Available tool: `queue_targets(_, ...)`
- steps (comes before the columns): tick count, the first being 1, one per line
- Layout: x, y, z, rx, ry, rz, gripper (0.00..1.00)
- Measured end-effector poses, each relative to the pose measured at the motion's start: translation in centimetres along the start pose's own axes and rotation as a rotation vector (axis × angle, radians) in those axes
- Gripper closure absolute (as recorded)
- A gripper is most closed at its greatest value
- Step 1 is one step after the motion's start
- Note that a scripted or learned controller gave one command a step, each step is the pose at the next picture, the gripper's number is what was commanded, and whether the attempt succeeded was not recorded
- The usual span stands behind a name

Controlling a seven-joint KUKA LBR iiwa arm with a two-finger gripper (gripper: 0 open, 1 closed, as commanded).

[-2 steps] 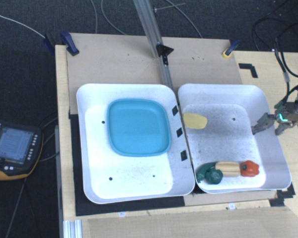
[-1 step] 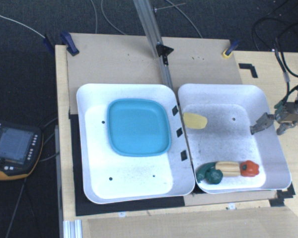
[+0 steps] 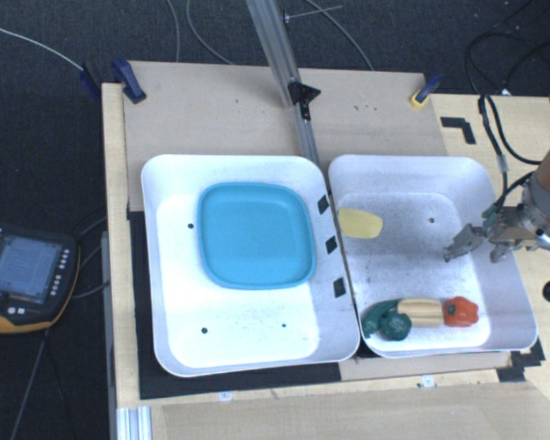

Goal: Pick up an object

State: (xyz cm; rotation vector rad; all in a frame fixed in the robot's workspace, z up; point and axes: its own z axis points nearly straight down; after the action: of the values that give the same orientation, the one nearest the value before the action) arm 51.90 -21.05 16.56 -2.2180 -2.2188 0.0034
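Note:
The right bin [image 3: 412,177] holds a flat yellow piece [image 3: 359,223] near its left wall. Along its front edge lie a dark green object [image 3: 387,322], a tan stick-shaped piece [image 3: 420,312] and a red pepper-like object [image 3: 460,312], close together in a row. My gripper [image 3: 478,248] hangs over the bin's right side, above and behind the red object and apart from it. Its two fingers [image 3: 458,246] are spread open, and nothing lies between them.
The left bin [image 3: 170,246] carries a blue square plate [image 3: 257,235]. A metal bar [image 3: 280,44] slants down from the back to the seam between the bins. Cables trail at the right, and a teach pendant [image 3: 23,278] lies on the floor at the left.

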Motion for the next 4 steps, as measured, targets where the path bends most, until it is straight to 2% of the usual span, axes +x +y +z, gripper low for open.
queue_targets(2, 0.2, 0.1, 7.1, -0.002, -0.001, 0.000, 0.00)
queue_targets(3, 0.2, 0.2, 5.9, -0.006, -0.002, 0.000, 1.00)
queue_targets(4, 0.8, 0.4, 1.5, -0.009, -0.003, -0.001, 1.00)
